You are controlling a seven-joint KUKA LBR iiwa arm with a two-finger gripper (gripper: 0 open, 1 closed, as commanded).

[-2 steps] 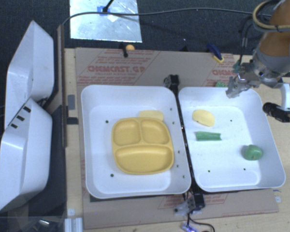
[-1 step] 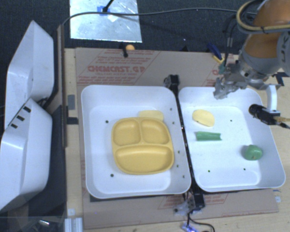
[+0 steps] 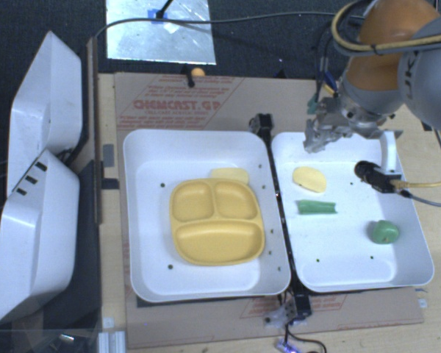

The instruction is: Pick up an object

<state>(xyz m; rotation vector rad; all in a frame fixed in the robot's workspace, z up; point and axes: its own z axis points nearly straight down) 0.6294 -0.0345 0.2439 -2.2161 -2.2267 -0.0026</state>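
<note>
The right bin [image 3: 408, 271] holds a pale yellow flat piece [image 3: 309, 179], a green bean-like stick [image 3: 316, 207] and a green round object [image 3: 384, 232]. My gripper [image 3: 317, 140] hangs over the far left part of that bin, just above and beyond the pale yellow piece. Nothing shows between its fingertips. The left bin [image 3: 151, 271] holds a yellow divided plate [image 3: 217, 221] and a pale yellow slice [image 3: 229, 174] at the plate's far edge.
A black clamp [image 3: 262, 123] sits at the far end of the wall between the bins. A white machine housing [image 3: 40, 175] stands at the left. A grey metal sheet [image 3: 160, 19] lies beyond the bench, and a black cable fitting [image 3: 375, 175] hangs over the right bin.
</note>
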